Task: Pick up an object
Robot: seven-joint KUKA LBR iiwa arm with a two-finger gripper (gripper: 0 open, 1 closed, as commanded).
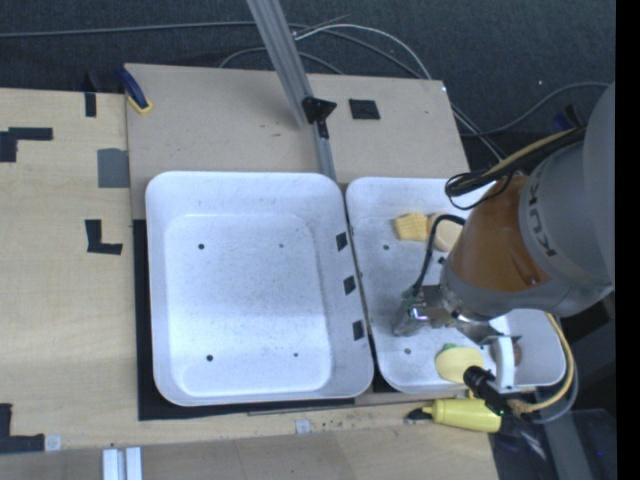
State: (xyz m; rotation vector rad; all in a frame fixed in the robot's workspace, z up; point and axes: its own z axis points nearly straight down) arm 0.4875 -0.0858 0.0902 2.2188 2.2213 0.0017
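Right bin [385, 268] — hand [412, 318] low over its floor

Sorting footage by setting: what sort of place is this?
Likely a robotics lab bench: a grey arm reaching over two white bins, tape marks on the board, loose cables behind.

Left white bin [170, 268] sits on tan board [230, 118]. Grey metal pole [285, 43] slants across board above bin, black clamp [318, 110] on it. Black tape square [364, 109] right of clamp. Blue-yellow clip [136, 92] at board's upper-left corner.
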